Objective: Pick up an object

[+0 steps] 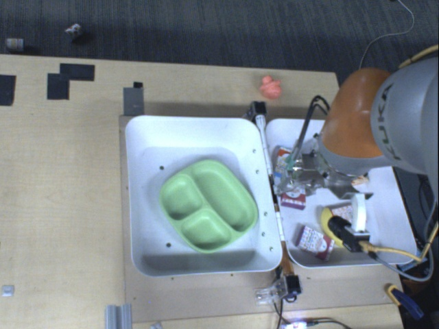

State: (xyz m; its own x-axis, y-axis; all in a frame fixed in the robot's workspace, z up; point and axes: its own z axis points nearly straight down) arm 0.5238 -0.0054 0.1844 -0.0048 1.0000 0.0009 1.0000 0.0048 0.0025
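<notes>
Arm [384, 115] hides much of the right bin [401, 204]; pincer [296, 173] grip cannot be told.

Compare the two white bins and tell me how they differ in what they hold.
The left bin holds one large thing, a green divided plate, lying flat near its middle. The right bin holds several small things, among them a small red and white packet and a yellow item. The arm hangs over the right bin, not the left bin. Both are shallow, white and sit side by side.
</notes>
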